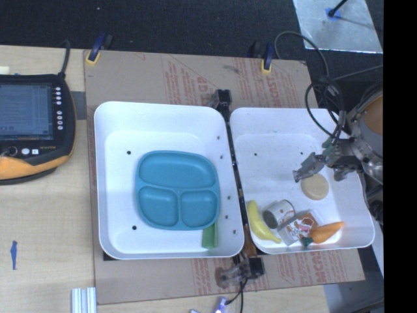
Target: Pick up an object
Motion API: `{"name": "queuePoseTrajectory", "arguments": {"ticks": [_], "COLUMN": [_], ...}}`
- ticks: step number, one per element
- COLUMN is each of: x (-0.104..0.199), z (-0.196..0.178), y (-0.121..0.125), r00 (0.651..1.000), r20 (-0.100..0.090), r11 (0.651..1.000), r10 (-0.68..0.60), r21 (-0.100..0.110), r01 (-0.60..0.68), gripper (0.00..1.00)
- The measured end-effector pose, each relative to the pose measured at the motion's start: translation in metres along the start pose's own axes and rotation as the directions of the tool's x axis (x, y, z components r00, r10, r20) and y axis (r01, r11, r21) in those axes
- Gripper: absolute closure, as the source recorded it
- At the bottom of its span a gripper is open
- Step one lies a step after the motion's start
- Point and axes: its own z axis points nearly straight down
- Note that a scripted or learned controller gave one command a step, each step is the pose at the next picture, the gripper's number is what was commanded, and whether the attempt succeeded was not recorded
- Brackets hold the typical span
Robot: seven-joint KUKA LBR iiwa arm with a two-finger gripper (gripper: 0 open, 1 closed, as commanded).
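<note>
My gripper point(322, 170) hangs over the right side of the right bin point(273, 129), reaching in from the right. Its fingers stand open with nothing between them. A round beige disc point(315, 188) lies on the bin floor just below the gripper. Along the near wall of this bin lie a yellow banana point(257, 222), a small tin can point(280, 212), a red-and-white packet point(298, 229) and an orange carrot point(327, 231). The arm's orange band shows at the right edge.
The left bin point(117, 142) holds a blue divided plate point(177, 189) and a green piece point(210, 237) at its near right corner. A control pendant point(29, 126) lies on the bench at far left. Cables loop above the right bin's far right corner.
</note>
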Motion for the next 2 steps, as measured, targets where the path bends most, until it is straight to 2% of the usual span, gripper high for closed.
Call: {"name": "queuePoseTrajectory", "arguments": {"ticks": [1,2], "x": [-0.058,-0.067], "z": [0.065,0.139], "y": [0.017,0.04], "r00": [1.0,1.0], "r20": [0.005,0.004], "r11": [1.0,1.0], "r10": [0.003,0.003], "r21": [-0.001,0.001], "r01": [-0.003,-0.003], "gripper": [0.0,0.0]}}
